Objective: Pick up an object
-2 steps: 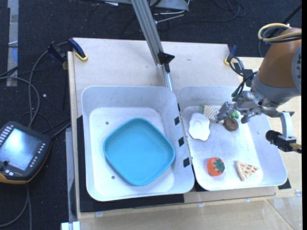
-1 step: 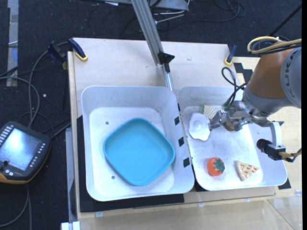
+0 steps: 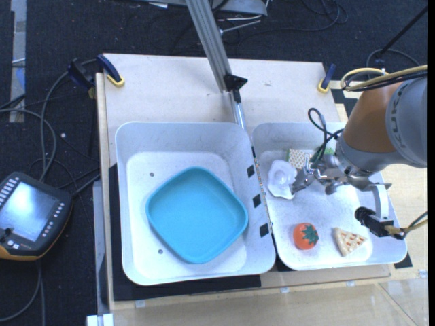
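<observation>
The gripper (image 3: 304, 179) is low in the right bin (image 3: 272, 136), and its fingers reach toward the white cup-like object (image 3: 280, 178) and look to touch its right side; I cannot tell if they are apart or closed on it. Nearest to the camera in this bin lie a toy tomato (image 3: 306, 236) and, just beside it on the right, a pizza slice toy (image 3: 349, 240). Behind the gripper a small green-white block (image 3: 298, 157) is partly hidden. The left bin (image 3: 132, 141) holds a blue square plate (image 3: 196, 214). Farther back, a metal pole (image 3: 211, 36) crosses the bench (image 3: 170, 87).
</observation>
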Tool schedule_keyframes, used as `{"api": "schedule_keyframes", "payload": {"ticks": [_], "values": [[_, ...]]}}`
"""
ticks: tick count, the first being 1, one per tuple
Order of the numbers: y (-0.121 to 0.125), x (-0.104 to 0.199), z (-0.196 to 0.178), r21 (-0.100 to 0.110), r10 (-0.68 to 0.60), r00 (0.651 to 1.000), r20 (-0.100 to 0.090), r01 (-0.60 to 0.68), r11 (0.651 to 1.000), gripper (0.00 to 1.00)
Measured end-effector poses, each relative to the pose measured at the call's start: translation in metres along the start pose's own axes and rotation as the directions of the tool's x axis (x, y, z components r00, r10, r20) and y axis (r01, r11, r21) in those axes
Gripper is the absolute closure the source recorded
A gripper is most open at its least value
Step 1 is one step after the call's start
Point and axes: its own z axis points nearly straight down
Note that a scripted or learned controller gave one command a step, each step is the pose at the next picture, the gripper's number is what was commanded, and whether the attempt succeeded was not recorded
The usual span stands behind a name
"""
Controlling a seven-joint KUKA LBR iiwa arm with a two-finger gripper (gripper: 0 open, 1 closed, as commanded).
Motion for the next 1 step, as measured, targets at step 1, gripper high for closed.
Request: {"api": "schedule_keyframes", "payload": {"ticks": [1], "values": [[0.0000,0.0003,0.0182,-0.003,0.000,1.000,0.000,0.000,1.000,0.00]]}}
